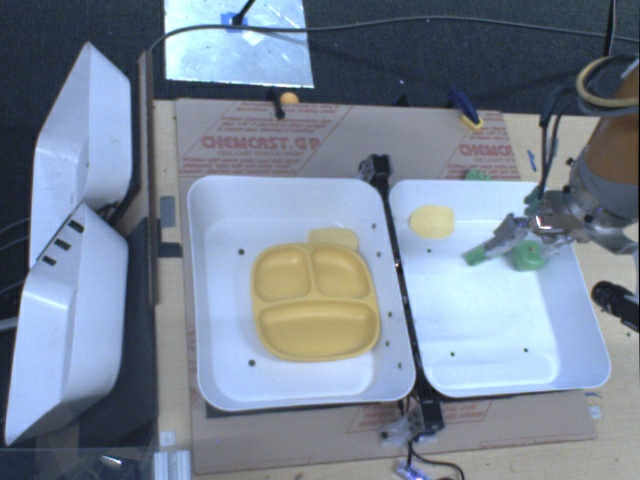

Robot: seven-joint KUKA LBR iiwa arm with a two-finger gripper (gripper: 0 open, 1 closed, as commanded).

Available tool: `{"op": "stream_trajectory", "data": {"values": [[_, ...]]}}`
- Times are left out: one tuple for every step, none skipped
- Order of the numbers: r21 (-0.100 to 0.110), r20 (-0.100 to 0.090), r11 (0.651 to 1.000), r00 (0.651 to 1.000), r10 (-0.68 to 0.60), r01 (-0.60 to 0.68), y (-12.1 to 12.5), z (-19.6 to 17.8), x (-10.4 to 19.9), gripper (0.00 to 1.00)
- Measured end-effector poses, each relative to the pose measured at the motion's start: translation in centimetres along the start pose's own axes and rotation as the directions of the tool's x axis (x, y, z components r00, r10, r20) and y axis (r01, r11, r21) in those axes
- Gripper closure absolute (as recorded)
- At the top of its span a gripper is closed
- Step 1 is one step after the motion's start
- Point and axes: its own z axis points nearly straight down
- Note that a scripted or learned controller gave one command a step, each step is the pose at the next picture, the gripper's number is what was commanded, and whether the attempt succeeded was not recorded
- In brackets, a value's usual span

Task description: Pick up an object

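My gripper (516, 236) hangs over the upper right part of the right bin (500, 358), reaching in from the right. A small green object (528, 258) lies in that bin just below the gripper. A green sliver (473, 256) shows at the gripper's left end; whether it is gripped is unclear. A pale yellow round piece (432, 221) lies in the bin's far left corner, apart from the gripper. The left bin (225, 268) holds a yellow divided plate (315, 301) with a pale yellow flat piece (333, 237) behind it.
A black clamp (378, 168) sits where the two bins meet at the back. Another small green item (476, 175) lies on the board behind the right bin. White housings (75, 258) stand at the far left.
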Motion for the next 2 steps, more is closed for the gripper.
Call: {"op": "stream_trajectory", "data": {"values": [[-0.002,0.001,0.998,0.998,0.056,-0.056,2.9,-2.9,-4.4,0.0],[-0.004,0.001,1.0,1.0,0.003,-0.003,-4.3,-7.1,-5.3,0.0]]}}
